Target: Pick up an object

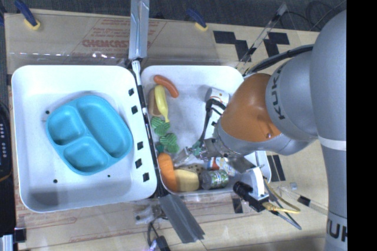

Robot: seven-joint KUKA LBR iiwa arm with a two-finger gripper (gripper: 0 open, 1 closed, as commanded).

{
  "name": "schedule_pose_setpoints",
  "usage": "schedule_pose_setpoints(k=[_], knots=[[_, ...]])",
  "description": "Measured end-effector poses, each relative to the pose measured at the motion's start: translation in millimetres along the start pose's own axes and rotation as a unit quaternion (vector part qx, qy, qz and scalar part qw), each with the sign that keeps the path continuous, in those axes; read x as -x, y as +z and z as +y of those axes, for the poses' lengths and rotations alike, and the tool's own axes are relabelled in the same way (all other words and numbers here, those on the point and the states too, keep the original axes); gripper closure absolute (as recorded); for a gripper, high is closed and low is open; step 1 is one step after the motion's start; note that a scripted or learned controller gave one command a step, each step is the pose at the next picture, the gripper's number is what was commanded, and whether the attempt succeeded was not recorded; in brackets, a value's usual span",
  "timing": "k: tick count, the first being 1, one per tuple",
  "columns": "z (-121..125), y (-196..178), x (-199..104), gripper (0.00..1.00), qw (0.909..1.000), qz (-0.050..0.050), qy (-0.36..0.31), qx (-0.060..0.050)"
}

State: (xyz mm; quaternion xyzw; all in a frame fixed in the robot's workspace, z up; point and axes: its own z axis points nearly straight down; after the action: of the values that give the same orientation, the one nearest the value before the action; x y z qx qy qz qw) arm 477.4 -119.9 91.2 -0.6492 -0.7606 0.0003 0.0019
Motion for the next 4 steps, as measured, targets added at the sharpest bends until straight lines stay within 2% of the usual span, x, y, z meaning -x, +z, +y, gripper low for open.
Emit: schedule_pose_setpoints(k=[1, 2, 3, 4], knots=[[52.9, -0.2, -11.8, 0.00, 0.9977, -0.001, 0.068, 0.000], [52.4, -9.7, -11.1, 1.00, 0.9977, 0.000, 0.068, -0.001], [52.4, -9.5, -11.2, 0.00, 0.9977, -0.001, 0.068, -0.001], [40.2, -0.4, 29.3, 0.00, 0.9992, 0.000, 0.039, -0.001]])
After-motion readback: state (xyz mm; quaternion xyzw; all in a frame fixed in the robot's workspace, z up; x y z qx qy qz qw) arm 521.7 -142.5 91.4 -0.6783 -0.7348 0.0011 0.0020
